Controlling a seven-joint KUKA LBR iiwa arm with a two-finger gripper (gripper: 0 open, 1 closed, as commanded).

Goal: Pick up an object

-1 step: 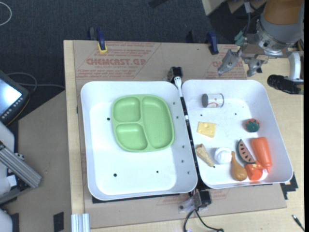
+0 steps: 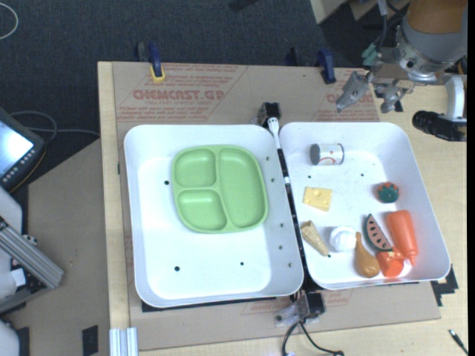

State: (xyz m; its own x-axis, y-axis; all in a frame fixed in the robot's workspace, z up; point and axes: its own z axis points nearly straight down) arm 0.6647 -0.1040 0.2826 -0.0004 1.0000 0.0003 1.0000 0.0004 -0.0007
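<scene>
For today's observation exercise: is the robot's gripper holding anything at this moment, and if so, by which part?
Nothing is held. The gripper hangs open above the far edge of the right bin, with bare space between its fingers; the toys lie untouched in the bin.

Probably a robotics lab: a clamped board (image 2: 223, 87) carries two white bins (image 2: 141, 199), with loose cables (image 2: 44, 128) on dark carpet (image 2: 111, 13).

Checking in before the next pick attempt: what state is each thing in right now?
gripper: open, raised beyond the right bin's far rim, holding nothing
green tray: flat in left bin
small can: on its side
cheese slice: lying flat
orange bottle: lying down, near right wall
</scene>
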